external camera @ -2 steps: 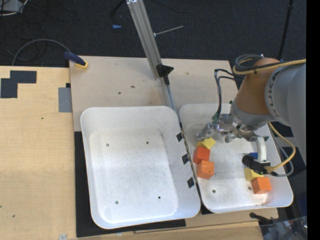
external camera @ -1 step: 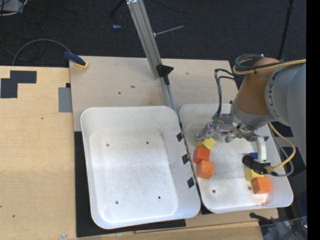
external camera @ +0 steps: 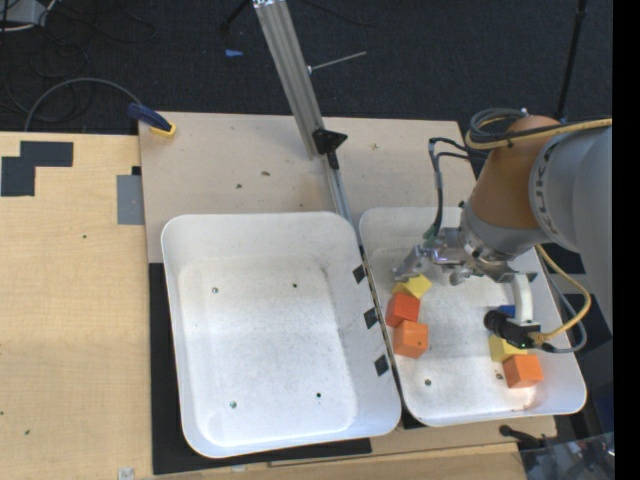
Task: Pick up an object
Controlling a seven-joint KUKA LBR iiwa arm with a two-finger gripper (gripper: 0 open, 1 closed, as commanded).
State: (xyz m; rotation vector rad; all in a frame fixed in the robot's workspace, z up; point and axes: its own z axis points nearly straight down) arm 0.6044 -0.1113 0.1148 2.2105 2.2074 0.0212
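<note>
Gripper (external camera: 432, 262) hangs low over the upper left part of the right bin (external camera: 560, 400), with the arm coming in from the right of the frame. It sits just above a yellow block (external camera: 416, 286), near enough that it may be touching, though the slant of the view leaves contact uncertain. Whether the gripper is spread or pressed together, cannot tell; nothing is visibly held. Judging by this placement, the likely target is the yellow block, the topmost of a tight column along the bin's left wall. An orange block (external camera: 404, 308) sits against its lower edge, and a second orange block (external camera: 411, 340) is just below that. Crowding there probably makes a clean grasp awkward, since neighbours may get nudged. A separate pair lies toward the lower right of the same bin: another yellow block (external camera: 503, 348) touching a third orange block (external camera: 522, 370), near the corner and well apart from the column. Count: orange blocks three, yellow blocks two, five in all, every one in the right bin. There are two bins. The left bin (external camera: 190, 238) butts against the right one at mid-frame, with three black clips (external camera: 370, 318) spaced down the seam, presumably keeping the pair from sliding. One slanted metal bar (external camera: 295, 78) runs from top centre down to that seam. One blue-and-yellow clamp (external camera: 152, 120) lies at the upper left corner of the surface (external camera: 250, 168).
</note>
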